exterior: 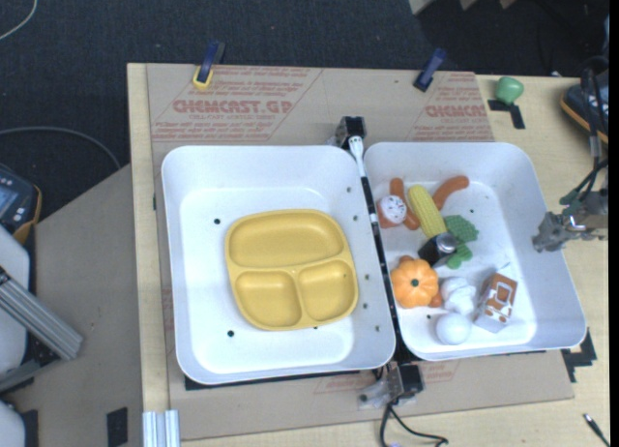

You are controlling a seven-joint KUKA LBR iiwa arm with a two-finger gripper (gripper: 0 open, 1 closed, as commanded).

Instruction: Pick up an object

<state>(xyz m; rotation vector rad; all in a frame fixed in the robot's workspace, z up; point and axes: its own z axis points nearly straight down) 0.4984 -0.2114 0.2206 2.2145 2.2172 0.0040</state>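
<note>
We judge the task barely begun; nothing is lifted yet; every candidate lies in the right bin [522, 160], piled toward its left and near side; there we see a corn cob [424, 209], a sausage [451, 188] at the far end, an orange pumpkin [416, 283] close to the wall between the bins, a white ball [451, 329] at the near edge and a small house-shaped box [497, 302] just right of it; the left bin [193, 184] holds a yellow divided plate [290, 266]; the gripper [556, 230] sits at the right rim of the right bin, apart from the pile, with bare white floor between it and the nearest toy; it is small and blurred here, so we cannot tell whether it is spread or pressed together, and we see nothing in it; what is left, as we read it, is the whole job: move left over the pile, come down on one toy, close and lift
</note>
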